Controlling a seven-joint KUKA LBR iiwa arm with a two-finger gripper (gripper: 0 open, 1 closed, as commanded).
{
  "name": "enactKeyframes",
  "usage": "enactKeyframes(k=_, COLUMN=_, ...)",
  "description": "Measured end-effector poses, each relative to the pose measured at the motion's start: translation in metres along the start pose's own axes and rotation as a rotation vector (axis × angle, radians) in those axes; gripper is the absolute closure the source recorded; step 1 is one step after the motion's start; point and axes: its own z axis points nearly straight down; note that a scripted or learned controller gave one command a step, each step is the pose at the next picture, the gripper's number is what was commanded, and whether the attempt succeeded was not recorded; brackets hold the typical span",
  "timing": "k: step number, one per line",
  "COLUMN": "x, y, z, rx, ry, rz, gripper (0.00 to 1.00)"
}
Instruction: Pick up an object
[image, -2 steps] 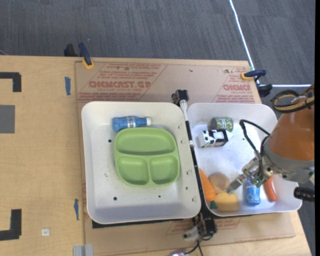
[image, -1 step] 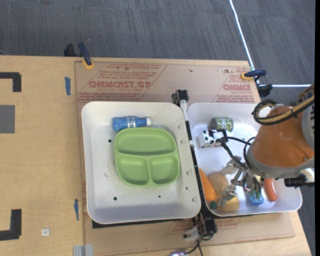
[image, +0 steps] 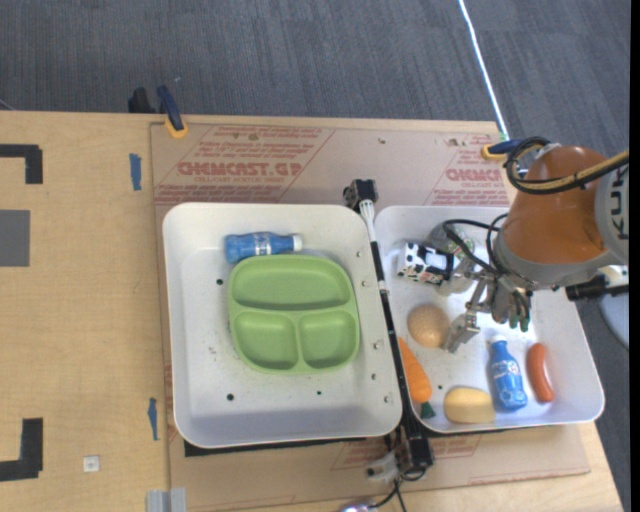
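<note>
While the gripper (image: 472, 322) hangs low over the right bin (image: 585, 385), its metal fingers (image: 461, 333) stand slightly apart, and nothing is between them. Their tips are just beside a beige, egg-shaped object (image: 427, 324) with a matte surface. In the same bin lie a smooth orange carrot (image: 416, 374) with a green end, a yellow rounded piece like a potato (image: 468, 404), a blue bottle (image: 507, 373) with a white cap, a red glossy sausage (image: 541, 370) and a small black-and-white cow figure (image: 424, 262).

The left bin (image: 190, 330) holds a light green plastic plate (image: 294, 311) with three compartments, and a second blue bottle (image: 262, 245) lies on its side touching the far edge of the plate. Both bins are shallow, white, with rounded corners.

The brown cardboard sheet (image: 290, 165) under the bins carries red print that reads "CHEMCAST GP". The labels on the bottles are too small to read.
</note>
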Motion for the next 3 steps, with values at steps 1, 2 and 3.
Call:
enactKeyframes(k=1, x=0.05, y=-0.085, z=0.0, rx=0.002, ry=0.004, rz=-0.157, gripper=0.0)
enactKeyframes(k=2, x=-0.013, y=-0.021, z=0.0, rx=-0.002, ry=-0.001, rz=-0.702, gripper=0.0)
enactKeyframes(k=3, x=-0.027, y=0.01, z=0.0, rx=-0.003, ry=-0.001, rz=-0.967, gripper=0.0)
